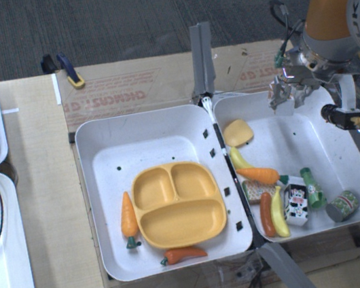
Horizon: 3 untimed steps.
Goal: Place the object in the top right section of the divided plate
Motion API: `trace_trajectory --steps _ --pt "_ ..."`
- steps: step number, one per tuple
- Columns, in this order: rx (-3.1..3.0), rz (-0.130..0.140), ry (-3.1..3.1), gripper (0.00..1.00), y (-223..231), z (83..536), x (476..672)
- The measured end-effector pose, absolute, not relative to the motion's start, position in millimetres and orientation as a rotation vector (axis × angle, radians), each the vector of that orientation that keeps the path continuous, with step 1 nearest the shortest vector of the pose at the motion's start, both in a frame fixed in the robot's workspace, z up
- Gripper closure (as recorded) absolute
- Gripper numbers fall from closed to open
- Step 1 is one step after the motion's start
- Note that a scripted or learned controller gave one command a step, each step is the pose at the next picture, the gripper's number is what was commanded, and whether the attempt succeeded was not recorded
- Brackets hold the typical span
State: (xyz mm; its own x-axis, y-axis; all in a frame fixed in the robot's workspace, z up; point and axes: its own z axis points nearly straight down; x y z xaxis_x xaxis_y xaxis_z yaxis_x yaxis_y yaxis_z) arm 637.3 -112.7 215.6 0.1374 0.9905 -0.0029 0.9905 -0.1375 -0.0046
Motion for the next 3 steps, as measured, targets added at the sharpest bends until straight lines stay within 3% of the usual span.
trace_trajectory --steps 1,2,3 --pt "-2.295 0.007 -2.142 1.0 -20.4 189.8 591.2" --pt "-2.22 0.006 -2.22 1.0 54.1 190.5 526.7" --pt "-2.227 0.01 -2.212 1.0 51.7 198.2 527.1"
